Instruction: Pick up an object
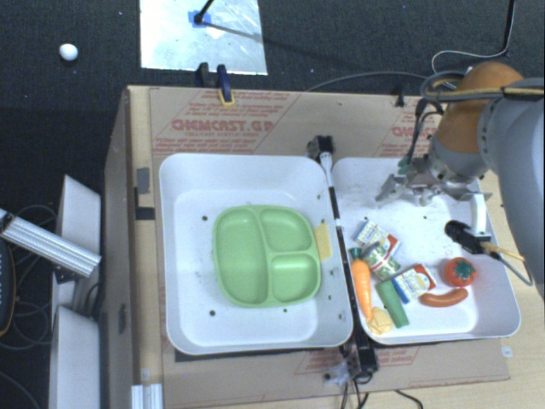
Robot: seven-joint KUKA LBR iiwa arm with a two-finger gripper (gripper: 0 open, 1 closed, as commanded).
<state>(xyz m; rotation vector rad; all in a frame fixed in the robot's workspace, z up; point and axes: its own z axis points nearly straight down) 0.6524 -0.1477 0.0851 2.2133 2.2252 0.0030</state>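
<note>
Gripper hangs over the far part of the right bin, fingers spread wide with nothing between them, its wrist partly hidden by the arm. Carrot, tomato and sausage lie near the bin's front; the small packets are too blurred to read.
</note>
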